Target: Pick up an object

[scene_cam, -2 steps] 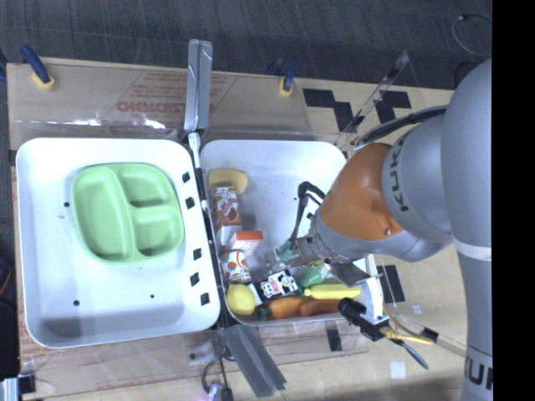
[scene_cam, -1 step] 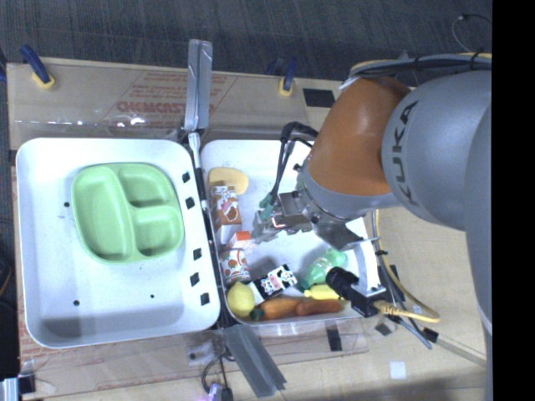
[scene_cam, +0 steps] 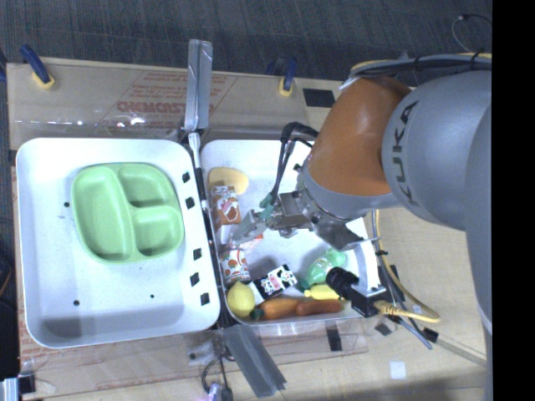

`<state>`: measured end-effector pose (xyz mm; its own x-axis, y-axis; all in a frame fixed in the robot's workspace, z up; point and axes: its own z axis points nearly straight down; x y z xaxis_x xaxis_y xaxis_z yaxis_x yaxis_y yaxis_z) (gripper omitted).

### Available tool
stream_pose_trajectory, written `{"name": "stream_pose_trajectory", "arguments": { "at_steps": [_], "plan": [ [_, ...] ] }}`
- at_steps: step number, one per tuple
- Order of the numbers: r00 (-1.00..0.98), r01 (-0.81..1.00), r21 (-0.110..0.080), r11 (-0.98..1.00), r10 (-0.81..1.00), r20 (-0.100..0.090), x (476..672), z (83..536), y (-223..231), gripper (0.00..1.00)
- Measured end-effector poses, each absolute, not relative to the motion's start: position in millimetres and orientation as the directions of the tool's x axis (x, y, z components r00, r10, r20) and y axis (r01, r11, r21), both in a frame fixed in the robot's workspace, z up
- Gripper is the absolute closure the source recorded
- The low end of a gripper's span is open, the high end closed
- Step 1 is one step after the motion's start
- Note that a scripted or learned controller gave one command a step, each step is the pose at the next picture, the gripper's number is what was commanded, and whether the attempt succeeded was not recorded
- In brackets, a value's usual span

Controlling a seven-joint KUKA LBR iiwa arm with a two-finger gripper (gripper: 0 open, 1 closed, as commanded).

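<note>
1. At the far left we see the worktop (scene_cam: 84, 98), a brown board with a blue clamp (scene_cam: 38, 67) at its back-left edge. It carries two shallow white bins side by side.
2. The left bin (scene_cam: 50, 307) holds a pale green divided plate (scene_cam: 125, 211), which lies flat towards the back of the bin.
3. The right bin (scene_cam: 251, 150) holds the things that could be picked up. Along its left wall we find a pale yellow item (scene_cam: 227, 179) at the back. Just in front of it is a brown-and-white packet (scene_cam: 226, 207), and a second packet (scene_cam: 236, 261) of the same look lies nearer the front.
4. The end effector (scene_cam: 255, 224) is low in the left-middle of the right bin, beside and between the two packets. We cannot tell whether it is apart, together or clamped on anything, nor whether it touches either packet.
5. Along the front wall, from left to right, lie a lemon (scene_cam: 241, 299), a carrot (scene_cam: 280, 307) and a reddish-brown sausage (scene_cam: 322, 307). A black-and-white carton (scene_cam: 276, 281) sits just behind the carrot. To its right is a green item (scene_cam: 322, 267), with a small yellow piece (scene_cam: 320, 291) just in front of it.
6. The arm (scene_cam: 359, 149), grey with its orange band, reaches in from the right and covers the right half of that bin.
</note>
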<state>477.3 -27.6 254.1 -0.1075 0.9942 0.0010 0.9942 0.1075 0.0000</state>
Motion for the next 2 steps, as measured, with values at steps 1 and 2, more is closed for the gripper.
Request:
{"name": "stream_pose_trajectory", "arguments": {
  "at_steps": [1,2],
  "plan": [
    [-0.023,1.0,-0.006,0.023,1.0,0.0,475.4,166,-94,0.0],
    [-0.251,0.968,0.012,0.251,0.968,-0.013,479.8,112,-108,0.0]
  ]
}}
